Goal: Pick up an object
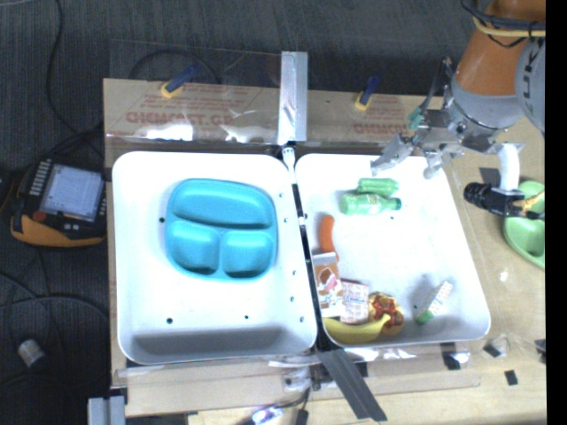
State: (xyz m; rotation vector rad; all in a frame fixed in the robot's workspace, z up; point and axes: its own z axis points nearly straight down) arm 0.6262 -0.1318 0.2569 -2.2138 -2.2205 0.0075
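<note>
1. The gripper [409,161] hangs over the back right corner of the right bin [461,237]. Its fingers are spread apart with nothing between them.
2. The closest thing to grab is the green bottle [370,198]. It's lying on its side just in front of the gripper, with bare bin floor around it.
3. An orange sausage-looking thing [326,230] lies along the bin's left wall.
4. The front left corner is the messy bit. Snack packets [342,294] are piled against a banana [358,329], all touching, right up against the walls.
5. A small tube with a green cap [435,299] sits by itself near the front right.
6. The left bin [142,308] has a blue divided tray [221,227], well apart from everything else.
7. Off the bench there's a handheld screen unit [62,198] on the floor to the left.
</note>
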